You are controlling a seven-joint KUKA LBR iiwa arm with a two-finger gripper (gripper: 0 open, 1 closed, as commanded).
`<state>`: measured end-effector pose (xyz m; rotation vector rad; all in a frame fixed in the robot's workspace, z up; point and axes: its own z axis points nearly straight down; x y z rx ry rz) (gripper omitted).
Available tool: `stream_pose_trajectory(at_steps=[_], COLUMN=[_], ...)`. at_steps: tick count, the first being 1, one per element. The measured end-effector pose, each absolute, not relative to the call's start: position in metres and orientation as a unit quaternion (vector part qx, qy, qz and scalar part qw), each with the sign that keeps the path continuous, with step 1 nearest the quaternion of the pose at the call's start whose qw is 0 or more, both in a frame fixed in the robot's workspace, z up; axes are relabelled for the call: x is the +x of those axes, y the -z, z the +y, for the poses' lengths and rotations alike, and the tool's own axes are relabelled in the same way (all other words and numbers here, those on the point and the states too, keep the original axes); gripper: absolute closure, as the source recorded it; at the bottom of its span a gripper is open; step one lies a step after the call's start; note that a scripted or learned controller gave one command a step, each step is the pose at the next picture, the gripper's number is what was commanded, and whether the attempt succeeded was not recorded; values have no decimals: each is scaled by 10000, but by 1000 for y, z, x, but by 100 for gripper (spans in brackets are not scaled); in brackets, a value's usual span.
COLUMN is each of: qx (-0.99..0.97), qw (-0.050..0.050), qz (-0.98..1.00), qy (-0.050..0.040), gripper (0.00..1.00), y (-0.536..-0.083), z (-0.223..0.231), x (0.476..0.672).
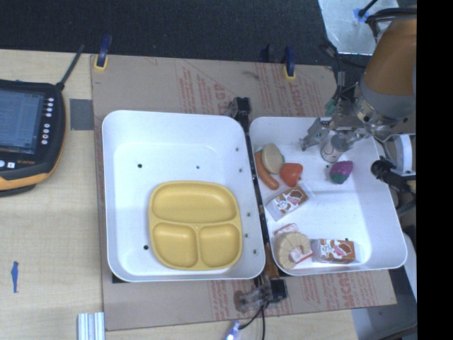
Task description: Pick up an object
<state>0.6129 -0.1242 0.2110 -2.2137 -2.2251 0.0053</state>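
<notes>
In the right bin [382,211], near its far edge, the gripper [327,139] hangs low over the white floor, reached in by the grey arm [389,62] from the right. Its 2 metal fingers stand apart, open, with nothing between them.

The nearest thing to the gripper is a small purple object [340,171] with a green tip, lying just beside the fingers, toward the bin's near edge and slightly toward its right wall. It looks roundish, with no clear long axis, so finger angle probably matters little; the gripper needs mainly a short shift toward the near edge and then a descent.

Other candidates sit toward the bin's left wall. A tan round piece [273,154] and an orange carrot-like stick [267,170] lie against that wall, the stick running roughly along it. A red piece [291,173] sits just beside them, between the stick and the purple object. A small printed packet [288,201] lies nearer the bin's middle. At the near edge rest a round cracker-like item [291,248] and a flat printed box [333,250], touching or almost touching each other, well apart from the gripper.

The left bin [120,190] holds a yellow divided plate [195,225] with 3 compartments. My judgement: the purple object is the likeliest target.
</notes>
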Motion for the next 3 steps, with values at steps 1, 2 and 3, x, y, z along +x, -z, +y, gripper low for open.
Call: stream_pose_trajectory(at_steps=[1,2,3], qx=[-7053,-7046,-7038], qw=[9,3,5], qz=[-7089,-7096,-7104], qy=[-18,-15,-22], gripper=[0,0,100], y=[-106,-92,-102], z=[-94,-99,-100], x=[594,613,613])
